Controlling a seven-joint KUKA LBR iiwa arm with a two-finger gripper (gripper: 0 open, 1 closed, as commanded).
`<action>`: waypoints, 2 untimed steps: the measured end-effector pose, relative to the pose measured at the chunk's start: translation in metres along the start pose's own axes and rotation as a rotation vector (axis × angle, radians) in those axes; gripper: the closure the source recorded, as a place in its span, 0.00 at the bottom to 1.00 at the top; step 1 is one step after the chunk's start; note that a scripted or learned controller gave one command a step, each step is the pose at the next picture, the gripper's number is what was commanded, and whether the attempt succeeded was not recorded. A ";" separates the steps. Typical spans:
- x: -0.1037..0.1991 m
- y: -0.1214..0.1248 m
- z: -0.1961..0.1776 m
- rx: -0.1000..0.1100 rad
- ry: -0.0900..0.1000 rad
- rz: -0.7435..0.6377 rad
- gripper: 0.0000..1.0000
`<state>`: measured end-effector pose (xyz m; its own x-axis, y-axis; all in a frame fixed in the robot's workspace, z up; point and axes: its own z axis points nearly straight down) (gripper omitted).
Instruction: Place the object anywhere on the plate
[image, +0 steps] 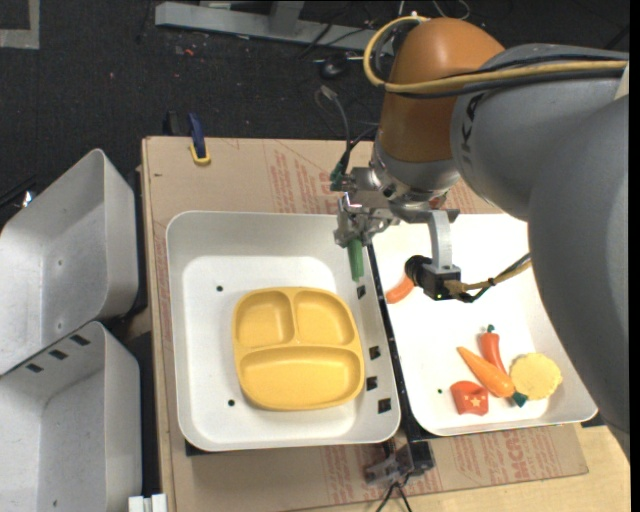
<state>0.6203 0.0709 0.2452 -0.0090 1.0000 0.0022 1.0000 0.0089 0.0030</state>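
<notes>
From the camera above, two bins are seen side by side on the bench (250, 175). In the left bin (200, 260) a yellow plate (298, 375) with three compartments is laid flat, a little toward the near side. Nothing is found on it.

The gripper (354, 240) is poised right over the seam between the bins, at the left bin's right rim. And there, a green stick (355, 262) is seen hanging straight down from it. Whether this stick is gripped or is part of the tool cannot be told, and whether the gripper is open or closed cannot be made out either. The stick is placed just beside the plate's far right corner, short of it, not above it.

In the right bin (470, 310), an orange piece (399, 291) is spotted near the left wall, just right of the stick. Toward the near right corner a cluster is gathered: a carrot (484, 369) lying at a slant, a chili (490, 345) touching it on the far side, a red pepper (469, 398) just before it, and a yellow piece (536, 376) at its right end.
</notes>
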 end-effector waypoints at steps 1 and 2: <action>0.056 0.015 -0.002 0.000 0.000 0.001 1.00; 0.082 0.019 0.023 0.005 -0.003 0.004 1.00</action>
<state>0.6385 0.1534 0.2227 -0.0051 1.0000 -0.0008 1.0000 0.0051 -0.0017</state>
